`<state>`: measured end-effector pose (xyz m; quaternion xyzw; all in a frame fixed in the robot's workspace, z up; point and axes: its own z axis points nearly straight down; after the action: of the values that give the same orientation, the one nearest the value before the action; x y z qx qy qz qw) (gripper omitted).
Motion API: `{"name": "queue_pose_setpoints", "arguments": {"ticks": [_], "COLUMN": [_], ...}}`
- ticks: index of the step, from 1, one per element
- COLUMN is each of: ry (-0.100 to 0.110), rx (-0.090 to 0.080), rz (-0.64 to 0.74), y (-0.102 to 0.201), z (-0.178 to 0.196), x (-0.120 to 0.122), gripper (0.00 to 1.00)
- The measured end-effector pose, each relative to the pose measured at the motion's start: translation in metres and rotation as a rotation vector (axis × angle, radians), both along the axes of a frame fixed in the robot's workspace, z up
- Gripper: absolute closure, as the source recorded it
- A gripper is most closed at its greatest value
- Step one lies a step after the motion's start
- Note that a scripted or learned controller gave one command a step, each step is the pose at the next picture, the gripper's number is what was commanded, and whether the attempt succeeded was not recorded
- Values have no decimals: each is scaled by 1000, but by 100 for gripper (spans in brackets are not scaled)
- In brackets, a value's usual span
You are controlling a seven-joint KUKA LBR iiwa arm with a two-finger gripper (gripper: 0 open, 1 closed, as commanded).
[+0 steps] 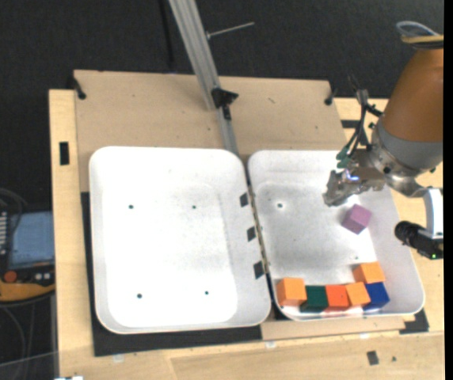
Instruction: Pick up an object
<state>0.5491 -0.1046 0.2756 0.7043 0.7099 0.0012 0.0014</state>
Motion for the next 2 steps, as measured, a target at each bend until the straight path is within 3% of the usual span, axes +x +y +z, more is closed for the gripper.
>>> {"name": "queue_pose_setpoints", "arguments": {"ticks": [2], "ry": [6], "rx": [1], "rz": [-2], "y": [105], "z": [-31], "x": [-1], "gripper": [100]}}
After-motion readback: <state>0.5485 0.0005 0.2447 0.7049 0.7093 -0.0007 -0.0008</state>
